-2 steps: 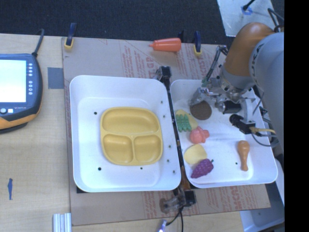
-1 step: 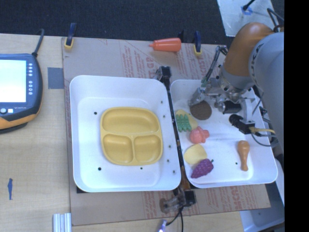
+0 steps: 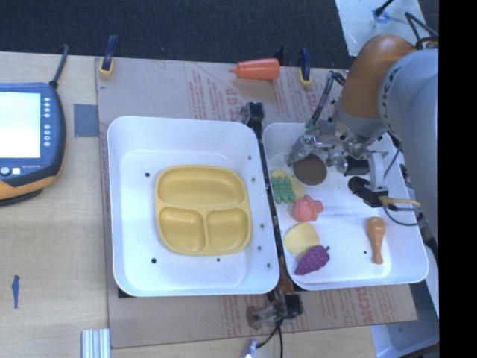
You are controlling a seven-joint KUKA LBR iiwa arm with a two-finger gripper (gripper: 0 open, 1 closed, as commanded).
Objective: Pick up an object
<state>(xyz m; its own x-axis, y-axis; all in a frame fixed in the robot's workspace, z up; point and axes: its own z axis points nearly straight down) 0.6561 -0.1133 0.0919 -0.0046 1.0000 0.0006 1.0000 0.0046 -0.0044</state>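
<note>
A robot arm with a smooth, rounded pale grey casing (image 3: 417,99), its surface a soft sheen. A broad glossy orange band (image 3: 370,77) wraps the arm above the wrist, curved like a dome. Below the band sits a cluster of silver-grey metal parts and brackets (image 3: 328,142) that make up the wrist and tool mount. Thin dark cables (image 3: 323,103) run down beside the orange band to this hardware. A black, blocky fitting (image 3: 367,192) projects from the wrist assembly, next to a white plate-like part (image 3: 381,162).
</note>
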